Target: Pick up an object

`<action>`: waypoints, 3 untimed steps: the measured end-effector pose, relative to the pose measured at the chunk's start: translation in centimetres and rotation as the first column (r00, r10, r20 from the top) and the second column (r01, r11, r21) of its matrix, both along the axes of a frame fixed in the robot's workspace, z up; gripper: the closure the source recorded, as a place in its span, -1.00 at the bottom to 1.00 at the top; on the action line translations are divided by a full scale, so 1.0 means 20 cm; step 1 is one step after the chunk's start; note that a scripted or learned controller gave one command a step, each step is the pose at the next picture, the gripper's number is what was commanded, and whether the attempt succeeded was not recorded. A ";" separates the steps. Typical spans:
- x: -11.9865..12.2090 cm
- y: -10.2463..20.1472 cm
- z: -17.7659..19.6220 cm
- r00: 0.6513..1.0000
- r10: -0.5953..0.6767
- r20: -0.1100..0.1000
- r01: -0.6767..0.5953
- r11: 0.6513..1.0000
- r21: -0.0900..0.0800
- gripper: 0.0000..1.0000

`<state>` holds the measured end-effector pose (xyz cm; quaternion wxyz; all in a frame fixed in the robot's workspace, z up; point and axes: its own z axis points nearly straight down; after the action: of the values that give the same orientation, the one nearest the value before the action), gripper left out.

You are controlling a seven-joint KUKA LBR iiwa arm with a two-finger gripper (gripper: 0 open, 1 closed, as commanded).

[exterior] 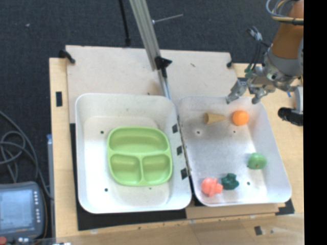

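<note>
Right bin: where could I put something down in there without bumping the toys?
The right bin has bare floor in its middle, between the cone and orange ball above and the pink toy, dark green toy and light green toy below. Its lower edge is crowded.

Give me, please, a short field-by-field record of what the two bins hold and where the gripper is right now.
left bin: green divided tray
right bin: tan cone, orange ball, light green toy, dark green toy, pink toy
cone and ball: side by side, apart, near the far wall
pink and dark green toys: next to each other at the near edge
gripper: over the right bin's far edge, open, holding nothing
</note>
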<state>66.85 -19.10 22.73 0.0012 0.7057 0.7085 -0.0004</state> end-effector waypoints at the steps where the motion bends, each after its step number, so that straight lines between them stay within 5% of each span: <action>1: 0.00 0.00 0.00 1.000 0.002 -0.001 -0.002 1.000 -0.001 -1.00; 3: 0.02 -0.03 -0.49 1.000 -0.004 -0.005 0.004 1.000 0.000 -1.00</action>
<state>67.25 -19.71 12.99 -0.0007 0.7071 0.7071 -0.0020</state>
